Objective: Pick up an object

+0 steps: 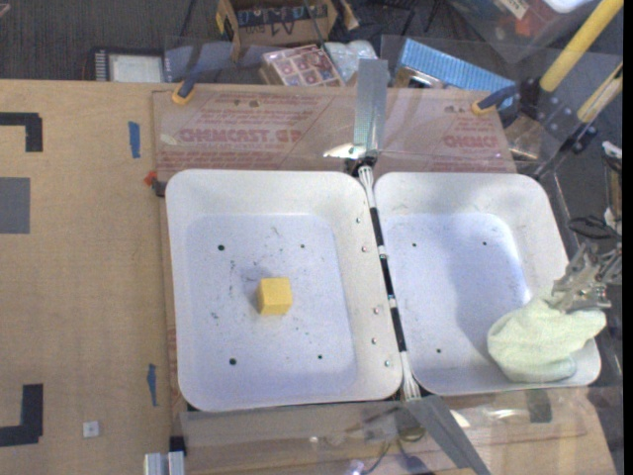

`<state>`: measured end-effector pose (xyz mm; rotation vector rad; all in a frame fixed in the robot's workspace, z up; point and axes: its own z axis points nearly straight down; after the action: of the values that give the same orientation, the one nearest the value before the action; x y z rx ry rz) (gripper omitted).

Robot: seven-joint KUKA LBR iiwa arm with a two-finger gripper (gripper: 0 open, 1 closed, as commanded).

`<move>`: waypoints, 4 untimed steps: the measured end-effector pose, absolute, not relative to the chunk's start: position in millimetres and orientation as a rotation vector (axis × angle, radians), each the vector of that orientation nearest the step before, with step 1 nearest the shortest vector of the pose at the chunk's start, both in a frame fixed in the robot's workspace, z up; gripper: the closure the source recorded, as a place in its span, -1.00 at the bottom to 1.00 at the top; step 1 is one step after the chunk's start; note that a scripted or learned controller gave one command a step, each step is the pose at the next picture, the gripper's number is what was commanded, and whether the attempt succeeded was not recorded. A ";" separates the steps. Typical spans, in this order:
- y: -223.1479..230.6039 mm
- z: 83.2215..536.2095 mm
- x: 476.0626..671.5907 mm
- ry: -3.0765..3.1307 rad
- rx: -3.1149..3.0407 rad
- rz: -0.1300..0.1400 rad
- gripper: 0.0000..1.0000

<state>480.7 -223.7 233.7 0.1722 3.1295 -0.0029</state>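
Note:
A small yellow cube rests on the floor of the left white bin, near its middle. A pale yellow-green cloth lies bunched in the near right corner of the right white bin, draped partly over the rim. My gripper is a small metallic shape at the right bin's right rim, just above the cloth's upper right end and touching or nearly touching it. The cube is far to its left, across the divide between the bins.
A metal strip runs back from the seam between the bins over a brown board. Boxes, cables and a yellow-handled tool crowd the back. A cardboard surface lies to the left of the bins.

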 end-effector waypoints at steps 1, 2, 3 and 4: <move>-224.1 250.2 480.5 3.127 0.205 -0.002 1.00; -223.7 233.8 479.9 3.109 0.430 0.000 1.00; -223.7 176.3 479.9 3.068 0.664 0.000 1.00; -223.5 195.3 480.5 3.079 0.591 -0.002 1.00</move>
<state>480.5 -223.5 195.3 0.5910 3.0789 -0.0025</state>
